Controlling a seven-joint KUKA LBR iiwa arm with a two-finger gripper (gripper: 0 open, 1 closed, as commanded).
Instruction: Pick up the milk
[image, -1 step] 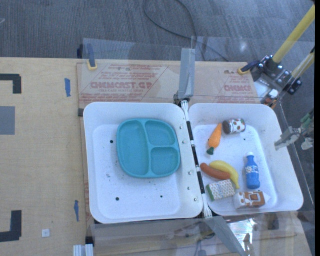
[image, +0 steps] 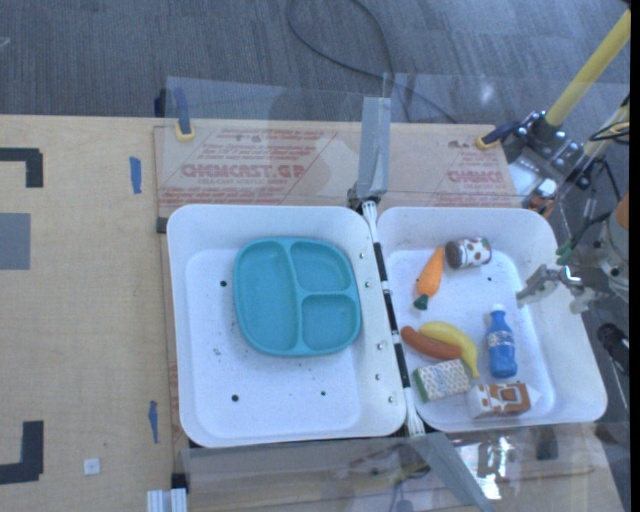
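Observation:
The milk (image: 500, 398) is a small white carton with orange-brown print. It lies on its side at the front of the right bin (image: 575, 385). My gripper (image: 556, 291) hovers over the right bin's right side, behind and to the right of the carton and well apart from it. Its fingers stand open with nothing between them.
Around the milk lie a green patterned box (image: 443, 380), a blue bottle (image: 501, 343), a banana (image: 452, 340) and a sausage (image: 430, 345). Farther back are a carrot (image: 430, 274) and a small can (image: 468, 252). The left bin (image: 200, 330) holds a teal divided plate (image: 297, 296).

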